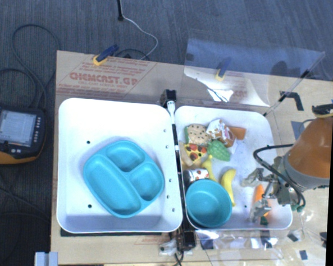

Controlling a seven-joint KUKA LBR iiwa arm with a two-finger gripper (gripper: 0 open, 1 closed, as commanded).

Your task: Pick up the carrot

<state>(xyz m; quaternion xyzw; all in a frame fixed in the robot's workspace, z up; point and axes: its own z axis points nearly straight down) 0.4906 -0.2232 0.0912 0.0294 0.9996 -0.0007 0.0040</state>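
The carrot (259, 192) is lying near the right bin's (251, 121) lower right corner, long axis running up-down, right under the pincer (265, 198), whose opening I cannot tell.

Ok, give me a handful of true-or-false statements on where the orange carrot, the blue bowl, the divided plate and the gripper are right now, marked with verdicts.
1. The orange carrot lies in the right white bin. True.
2. The round blue bowl sits in the left white bin. False: it stands in the right bin, at its near left corner.
3. The light blue divided plate lies in the left bin. True.
4. The two-finger gripper hovers over the divided plate. False: it is at the right bin's right side, by the carrot.
5. The yellow banana lies between the bowl and the carrot. True.
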